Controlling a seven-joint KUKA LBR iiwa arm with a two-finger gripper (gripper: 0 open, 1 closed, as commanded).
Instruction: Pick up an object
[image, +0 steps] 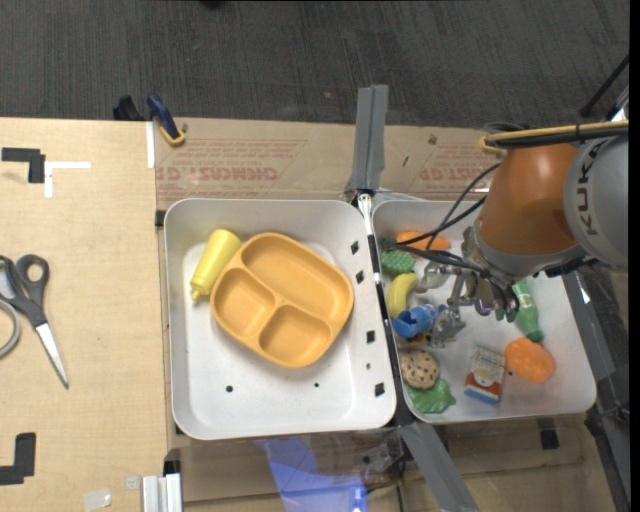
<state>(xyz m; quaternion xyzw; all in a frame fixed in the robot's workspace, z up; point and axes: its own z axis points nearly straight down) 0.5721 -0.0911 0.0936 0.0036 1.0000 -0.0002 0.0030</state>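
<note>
The gripper (452, 322) hangs low in the right bin (570, 400), its finger state impossible to tell, just at 3 o'clock of a blue toy (410, 323), with a banana (400, 293) at 11 o'clock, a cookie (420, 369) at 7 and a carton (485, 375) at 5.

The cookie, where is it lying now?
The cookie lies in the right bin, near its front left corner, just below the blue toy and above a green leafy toy.
</note>
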